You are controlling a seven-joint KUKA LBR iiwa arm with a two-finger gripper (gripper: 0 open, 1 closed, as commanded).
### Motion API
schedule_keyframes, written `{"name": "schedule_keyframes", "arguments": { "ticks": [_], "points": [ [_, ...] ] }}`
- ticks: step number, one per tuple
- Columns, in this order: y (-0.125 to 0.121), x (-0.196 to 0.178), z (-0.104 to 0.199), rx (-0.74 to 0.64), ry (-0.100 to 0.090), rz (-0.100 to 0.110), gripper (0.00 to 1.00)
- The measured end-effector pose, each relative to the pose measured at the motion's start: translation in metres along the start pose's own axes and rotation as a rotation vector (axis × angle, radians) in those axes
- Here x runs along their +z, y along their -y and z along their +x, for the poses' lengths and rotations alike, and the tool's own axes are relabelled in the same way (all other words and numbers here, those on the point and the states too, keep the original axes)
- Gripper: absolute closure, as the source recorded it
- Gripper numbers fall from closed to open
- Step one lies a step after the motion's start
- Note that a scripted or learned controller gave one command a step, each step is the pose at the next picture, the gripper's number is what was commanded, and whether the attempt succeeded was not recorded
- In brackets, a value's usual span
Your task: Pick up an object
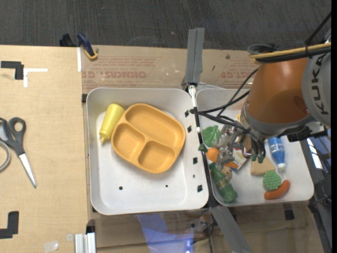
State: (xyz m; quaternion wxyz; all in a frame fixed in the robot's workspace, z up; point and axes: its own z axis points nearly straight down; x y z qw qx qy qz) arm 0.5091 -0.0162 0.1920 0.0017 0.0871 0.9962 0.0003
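My gripper hangs low over the left part of the right bin, under the arm's orange band. It sits right above a pile of small toys: an orange ball, a green leafy piece and a green vegetable. To its right lie a blue and white bottle, a tan wedge, a green bumpy ball and a red sausage. The arm and cables hide how the gripper meets the toys.
The left bin holds an orange divided plate and a yellow bottle. Scissors lie on the wooden bench at the far left. A grey post stands behind the two bins.
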Motion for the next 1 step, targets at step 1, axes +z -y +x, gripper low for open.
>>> {"name": "schedule_keyframes", "arguments": {
  "ticks": [1],
  "points": [
    [0.0686,-0.0728,-0.0532,-0.183,0.001,0.001,1.0]
  ]
}}
